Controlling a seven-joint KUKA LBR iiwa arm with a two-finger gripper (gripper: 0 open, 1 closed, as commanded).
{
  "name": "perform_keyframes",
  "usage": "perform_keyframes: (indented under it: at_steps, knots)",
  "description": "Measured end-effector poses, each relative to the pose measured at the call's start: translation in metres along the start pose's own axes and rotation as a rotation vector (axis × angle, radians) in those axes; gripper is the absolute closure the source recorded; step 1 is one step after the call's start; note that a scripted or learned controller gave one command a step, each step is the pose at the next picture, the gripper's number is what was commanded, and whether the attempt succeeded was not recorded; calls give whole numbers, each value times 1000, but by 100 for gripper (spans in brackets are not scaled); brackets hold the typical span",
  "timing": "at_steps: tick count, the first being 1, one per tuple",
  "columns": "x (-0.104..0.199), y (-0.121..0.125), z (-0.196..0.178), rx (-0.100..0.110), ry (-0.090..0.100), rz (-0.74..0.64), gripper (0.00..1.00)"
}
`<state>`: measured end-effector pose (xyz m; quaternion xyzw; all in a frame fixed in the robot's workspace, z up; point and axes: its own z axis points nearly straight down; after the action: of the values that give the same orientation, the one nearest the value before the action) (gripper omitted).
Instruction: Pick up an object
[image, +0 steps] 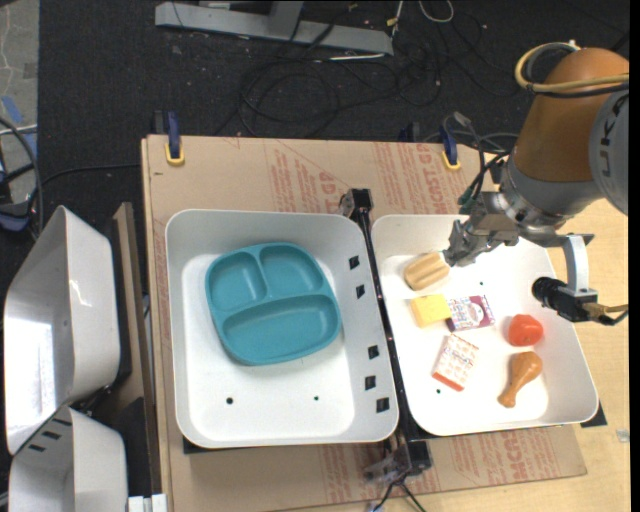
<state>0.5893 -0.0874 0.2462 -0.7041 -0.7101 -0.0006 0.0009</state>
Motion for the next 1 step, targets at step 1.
perform_keyframes:
  at_steps: [1]
  knots:
    - [51,1,-5,-1,-1,0,100]
